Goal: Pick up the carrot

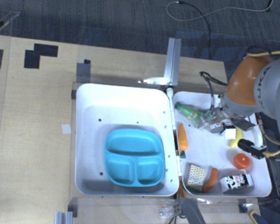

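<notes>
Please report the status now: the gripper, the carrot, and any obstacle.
Gripper low in right bin, near green bottle; nothing seen held. Carrot lies by bin's left wall, untouched. Bottle sits just beyond carrot.

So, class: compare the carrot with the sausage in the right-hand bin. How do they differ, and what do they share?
The carrot is brighter orange; the sausage is a darker reddish orange. The carrot lies against the bin's left wall, nearly parallel to it; the sausage lies tilted near the front edge, beside a patterned packet. The carrot tapers to a point; the sausage has rounded ends. Both are elongated and lie flat in the right bin.
</notes>
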`<state>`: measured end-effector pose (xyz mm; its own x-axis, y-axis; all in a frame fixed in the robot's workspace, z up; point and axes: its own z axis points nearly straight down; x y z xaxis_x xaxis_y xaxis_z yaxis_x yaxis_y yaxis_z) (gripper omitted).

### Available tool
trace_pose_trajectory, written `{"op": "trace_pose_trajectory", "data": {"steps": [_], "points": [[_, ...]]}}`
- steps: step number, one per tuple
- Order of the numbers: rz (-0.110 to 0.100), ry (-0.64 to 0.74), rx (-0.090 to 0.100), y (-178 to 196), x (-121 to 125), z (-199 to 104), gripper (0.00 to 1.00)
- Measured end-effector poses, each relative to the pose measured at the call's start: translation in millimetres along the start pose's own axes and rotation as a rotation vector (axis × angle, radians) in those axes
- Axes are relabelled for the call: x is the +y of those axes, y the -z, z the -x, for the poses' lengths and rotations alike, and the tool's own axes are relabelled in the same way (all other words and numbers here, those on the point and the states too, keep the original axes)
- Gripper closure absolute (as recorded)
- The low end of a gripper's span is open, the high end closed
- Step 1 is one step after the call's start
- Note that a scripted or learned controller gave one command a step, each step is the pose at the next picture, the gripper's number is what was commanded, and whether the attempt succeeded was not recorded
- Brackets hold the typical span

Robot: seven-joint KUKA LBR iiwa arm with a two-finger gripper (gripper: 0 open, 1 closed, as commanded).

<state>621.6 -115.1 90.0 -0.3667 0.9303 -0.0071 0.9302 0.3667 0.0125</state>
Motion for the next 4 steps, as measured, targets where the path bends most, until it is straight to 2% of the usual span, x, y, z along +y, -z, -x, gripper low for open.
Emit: {"op": "trace_pose_trajectory", "data": {"steps": [1, 2, 3, 4], "points": [[0.000, 0.043, -0.001, 1, -6, -23, 1.00], [0.004, -0.057, -0.001, 2, -44, -39, 1.00], [-0.001, -0.158, 0.001, -1, 24, -13, 1.00], [-0.004, 0.018, 0.002, 86, 0, 16, 1.00]]}}
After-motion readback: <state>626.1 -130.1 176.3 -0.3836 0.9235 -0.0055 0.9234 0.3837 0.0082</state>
